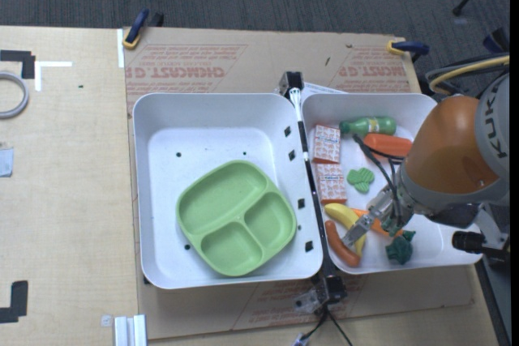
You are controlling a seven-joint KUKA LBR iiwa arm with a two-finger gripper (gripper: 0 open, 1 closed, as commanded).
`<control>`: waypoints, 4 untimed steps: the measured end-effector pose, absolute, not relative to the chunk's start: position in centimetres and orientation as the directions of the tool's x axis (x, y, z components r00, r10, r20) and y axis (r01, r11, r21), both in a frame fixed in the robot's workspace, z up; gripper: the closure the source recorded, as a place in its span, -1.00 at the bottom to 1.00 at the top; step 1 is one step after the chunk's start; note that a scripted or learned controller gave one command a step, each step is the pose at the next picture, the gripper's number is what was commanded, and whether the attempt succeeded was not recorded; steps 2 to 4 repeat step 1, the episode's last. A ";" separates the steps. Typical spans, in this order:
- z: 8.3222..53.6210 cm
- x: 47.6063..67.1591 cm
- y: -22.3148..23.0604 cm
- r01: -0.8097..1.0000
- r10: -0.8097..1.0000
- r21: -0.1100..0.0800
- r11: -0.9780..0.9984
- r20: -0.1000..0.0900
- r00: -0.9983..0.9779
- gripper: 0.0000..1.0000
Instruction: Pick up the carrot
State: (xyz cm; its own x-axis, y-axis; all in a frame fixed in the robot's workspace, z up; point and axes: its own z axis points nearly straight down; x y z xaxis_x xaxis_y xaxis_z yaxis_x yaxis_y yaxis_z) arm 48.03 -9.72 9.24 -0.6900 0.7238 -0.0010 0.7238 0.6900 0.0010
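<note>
- gripper point(358, 232) low in right bin point(422, 103), lower right of frame, over hot dog point(341, 245) and banana point(344, 216); can't tell if the pincer is wide or narrow, nothing seen held
- dark green broccoli point(399, 249) just right of gripper
- left bin point(154, 198): green divided plate point(235, 216), centre of frame
- mid right bin: green leaf piece point(360, 179), two cracker packs point(328, 162)
- carrot point(387, 145) upper right bin, orange, lying free, partly under arm point(450, 154)
- green bottle point(369, 126) just above carrot, near far wall

Grey arm point(486, 174), orange band point(450, 146)
</note>
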 end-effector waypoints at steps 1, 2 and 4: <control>9.2 48.0 -9.7 0.724 0.724 0.001 0.690 -0.001 -0.690 -1.00; 9.2 48.0 -9.7 0.724 0.724 0.001 0.690 -0.001 -0.690 -1.00; 9.2 48.0 -9.7 0.724 0.724 0.001 0.690 -0.001 -0.690 -1.00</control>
